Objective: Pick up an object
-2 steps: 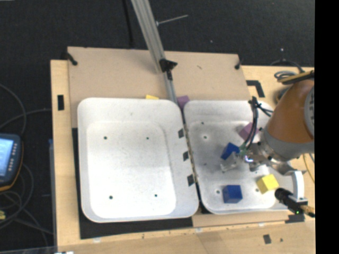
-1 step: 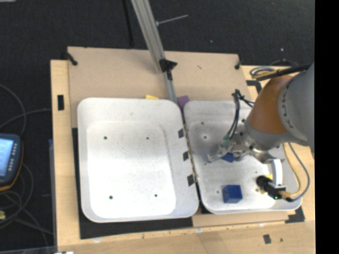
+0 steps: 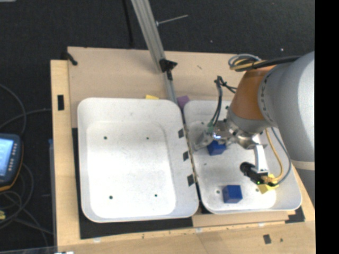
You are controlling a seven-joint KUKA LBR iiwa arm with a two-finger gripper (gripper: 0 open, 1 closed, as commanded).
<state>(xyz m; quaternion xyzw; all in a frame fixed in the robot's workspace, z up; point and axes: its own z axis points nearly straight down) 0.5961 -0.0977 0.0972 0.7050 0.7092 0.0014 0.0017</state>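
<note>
Two blue blocks lie in the right bin (image 3: 286, 194). One blue block (image 3: 232, 193) rests on the floor near the front rim. The other blue block (image 3: 216, 149) is near the bin's left wall, directly under my gripper (image 3: 208, 139). The gripper is low over that block, at or touching its top, and the wrist hides how they meet. The grey arm with its orange band (image 3: 249, 97) reaches in from the right and covers the back right part of the bin.
The left bin (image 3: 90, 115) shows only its white floor. A yellow piece (image 3: 152, 97) and a purple piece (image 3: 183, 100) sit at the back rims between the bins. A slanted metal pole (image 3: 151, 30) rises behind. Cables and a black-and-yellow connector (image 3: 258, 174) hang beside the wrist.
</note>
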